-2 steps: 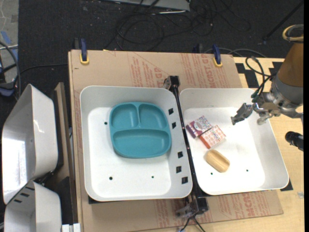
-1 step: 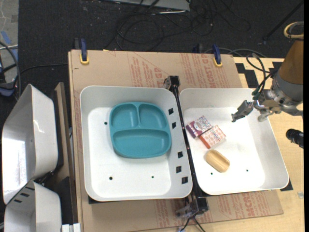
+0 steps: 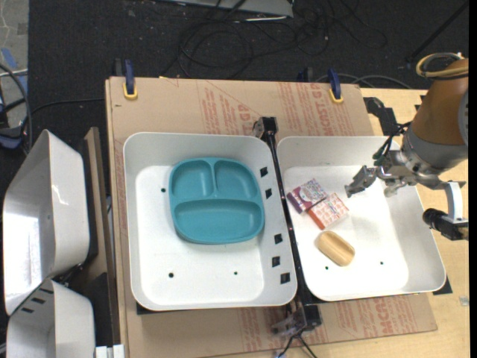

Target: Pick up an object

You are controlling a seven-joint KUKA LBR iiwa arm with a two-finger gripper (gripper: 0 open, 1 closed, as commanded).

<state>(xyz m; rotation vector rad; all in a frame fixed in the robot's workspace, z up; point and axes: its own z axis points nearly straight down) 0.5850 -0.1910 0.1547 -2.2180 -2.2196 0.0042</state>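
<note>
Roughly, by size:

Bench [image 3: 194,103]: brown board printed with red lettering, under both bins, clamped at the far edge.

Left bin [image 3: 145,222]: white and shallow, with a teal divided plate inside.

Right bin [image 3: 417,263]: white and shallow, touching the left bin along a dark centre seam; three small items inside, all in its left half.

Arm [image 3: 441,121]: grey with an orange band, over the right bin's far right corner from the right.

Teal plate [image 3: 216,200]: three compartments, flat, about mid-bin in the left bin.

Gripper [image 3: 359,183]: above the right bin's far half, pointed left toward the packets; just beside the red packet's upper right, apart from it. Jaws: too small and blurred to tell how far open; nothing seen between them.

Red packet [image 3: 329,210]: flat, mid-left of the right bin, touching the purple packet.

Tan bread-like piece [image 3: 335,247]: oval, tilted, just nearer the camera than the red packet.

Purple packet [image 3: 306,195]: flat, close to the bin's left wall, beside the red packet's far-left side.
</note>
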